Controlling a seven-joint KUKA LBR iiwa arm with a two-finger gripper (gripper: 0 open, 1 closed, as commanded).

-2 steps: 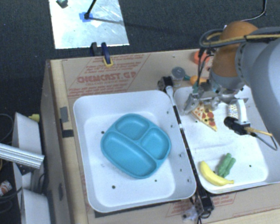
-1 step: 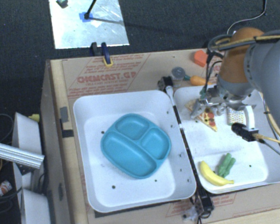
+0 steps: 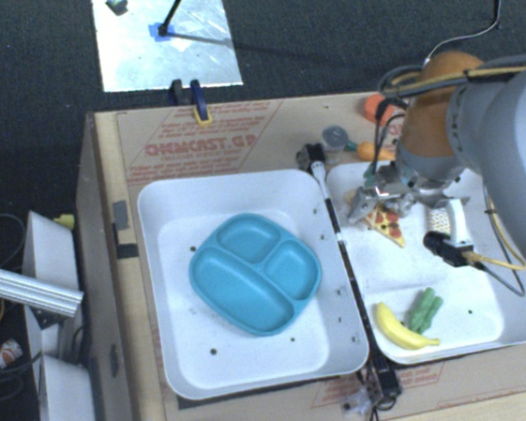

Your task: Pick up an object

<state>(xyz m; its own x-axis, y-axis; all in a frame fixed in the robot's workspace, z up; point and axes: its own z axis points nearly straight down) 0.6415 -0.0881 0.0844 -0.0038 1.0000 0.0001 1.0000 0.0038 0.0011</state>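
My gripper (image 3: 371, 200) hangs low over the far part of the bin under me (image 3: 393, 275), and from this slant I cannot tell whether it is spread or pressed together; nothing shows clamped in it. The closest thing to take is a small pizza slice (image 3: 390, 228), a flat wedge in yellow and red that lies on the bin floor just beside my gripper, on the side toward the bin's near wall. I judge it to be a light, stiff toy, thin and probably smooth. A pinch across its flat faces looks impossible while it lies down, so I would close across its two long edges near the wide end, where there is the most material. Such a low piece could slip or skate on the white floor. Well beyond it on that same side lie a banana (image 3: 401, 328) and a green piece (image 3: 423, 310), touching or nearly so; both look rounder and thicker, so likely easier to pinch across the middle. Across the wall from my gripper, the neighbouring bin (image 3: 179, 214) holds a blue divided plate (image 3: 254, 272). On the cardboard sheet (image 3: 201, 146) beneath the bins, red print seems to read "CHEMCAST GP"; the smaller lines are too fine to read.
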